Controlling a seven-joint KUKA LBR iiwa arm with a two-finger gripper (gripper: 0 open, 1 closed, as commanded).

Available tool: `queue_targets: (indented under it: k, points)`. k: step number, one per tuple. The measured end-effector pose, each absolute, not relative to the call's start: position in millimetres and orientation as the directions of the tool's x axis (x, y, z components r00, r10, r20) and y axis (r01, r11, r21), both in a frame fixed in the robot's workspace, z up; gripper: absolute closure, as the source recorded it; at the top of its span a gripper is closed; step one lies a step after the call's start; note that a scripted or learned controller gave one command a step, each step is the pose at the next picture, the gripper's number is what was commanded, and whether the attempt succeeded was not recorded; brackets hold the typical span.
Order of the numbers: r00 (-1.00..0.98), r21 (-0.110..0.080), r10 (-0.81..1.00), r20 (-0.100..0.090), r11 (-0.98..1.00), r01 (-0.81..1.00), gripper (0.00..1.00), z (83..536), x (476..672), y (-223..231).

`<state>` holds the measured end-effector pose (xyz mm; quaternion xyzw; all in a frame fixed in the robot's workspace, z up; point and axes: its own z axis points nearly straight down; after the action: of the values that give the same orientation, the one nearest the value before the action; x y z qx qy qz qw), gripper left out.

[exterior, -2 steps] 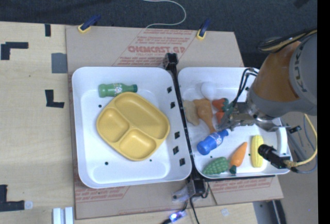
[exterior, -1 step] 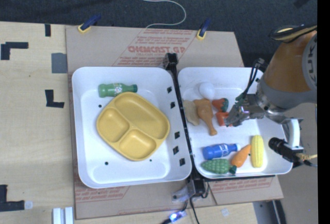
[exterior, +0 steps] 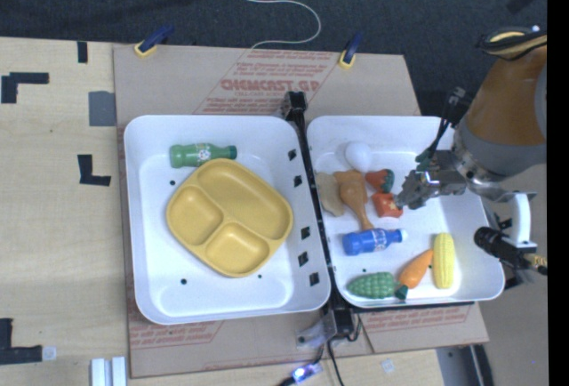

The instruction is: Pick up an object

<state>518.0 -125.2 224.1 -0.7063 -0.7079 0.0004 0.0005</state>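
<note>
Gripper (exterior: pixel 414 191): low in the right bin (exterior: pixel 462 224), just right of the red toy (exterior: pixel 384 193); spread or pressed together, I cannot tell.
Likely target: that red toy, touching the drumstick (exterior: pixel 353 195) on its left.
Risk: a nudge shoves it aside (things crowd there).
Blue bottle (exterior: pixel 372 240): just below, may get bumped.
</note>
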Motion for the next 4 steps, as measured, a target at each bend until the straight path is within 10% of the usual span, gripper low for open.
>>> queue_targets:
  k: [3,4]
  points:
    - [-0.008,-0.002,1.0,0.002,0.008,1.0,1.0,229,599.6,15]
    - [-0.002,-0.006,1.0,-0.002,0.002,1.0,1.0,217,597.5,12]
